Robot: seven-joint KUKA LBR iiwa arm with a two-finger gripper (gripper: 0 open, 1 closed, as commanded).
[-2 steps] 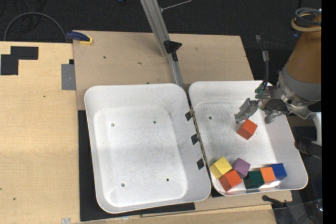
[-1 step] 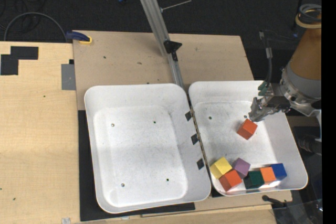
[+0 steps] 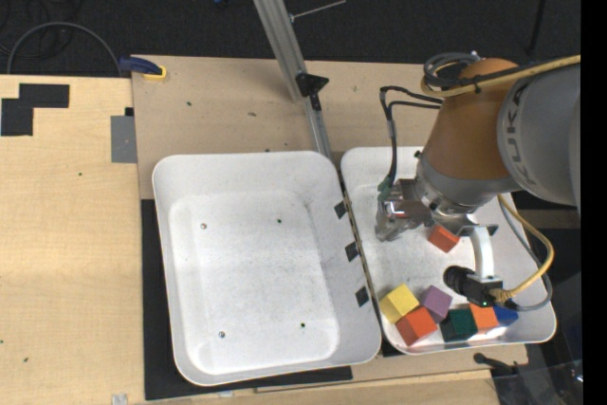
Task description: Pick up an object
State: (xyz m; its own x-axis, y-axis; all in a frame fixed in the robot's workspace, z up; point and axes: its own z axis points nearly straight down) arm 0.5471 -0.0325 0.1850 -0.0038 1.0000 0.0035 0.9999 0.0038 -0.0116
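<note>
I have the gripper [image 3: 395, 215] low over the upper part of the right bin [image 3: 365, 168], though I cannot tell how it is set from this angle. A red block [image 3: 443, 238] lies just beside the wrist, while yellow [image 3: 399, 301], purple [image 3: 437, 301], red-orange [image 3: 415, 325], green [image 3: 459, 324] and orange [image 3: 485, 317] blocks cluster near the front edge.
</note>
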